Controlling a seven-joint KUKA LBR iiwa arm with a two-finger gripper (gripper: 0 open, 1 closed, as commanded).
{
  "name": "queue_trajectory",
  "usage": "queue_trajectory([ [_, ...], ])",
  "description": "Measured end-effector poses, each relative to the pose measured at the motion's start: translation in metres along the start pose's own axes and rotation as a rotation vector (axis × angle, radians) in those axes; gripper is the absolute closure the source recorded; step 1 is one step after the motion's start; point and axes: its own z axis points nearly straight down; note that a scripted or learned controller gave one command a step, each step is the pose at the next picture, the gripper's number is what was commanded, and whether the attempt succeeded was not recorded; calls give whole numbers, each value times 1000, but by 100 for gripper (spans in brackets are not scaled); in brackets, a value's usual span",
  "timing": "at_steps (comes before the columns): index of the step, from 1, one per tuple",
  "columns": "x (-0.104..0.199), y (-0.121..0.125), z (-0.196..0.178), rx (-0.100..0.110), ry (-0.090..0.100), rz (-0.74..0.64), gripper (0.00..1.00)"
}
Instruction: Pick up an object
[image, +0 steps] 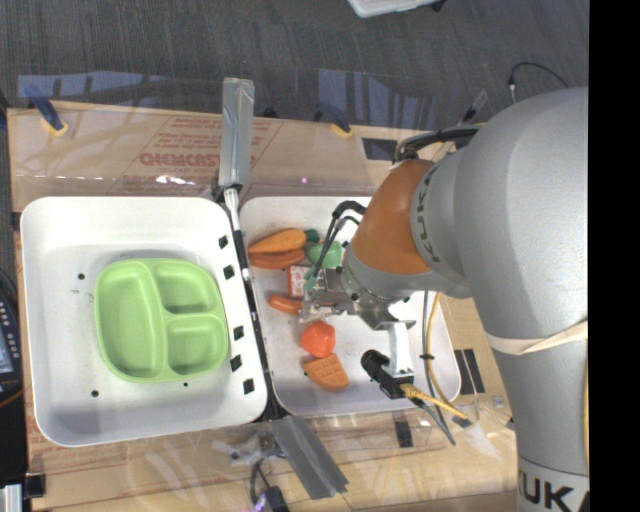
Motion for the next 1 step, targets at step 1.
queue_trajectory([
  [1, 17, -8, -137, -9, -3, -307, 100],
])
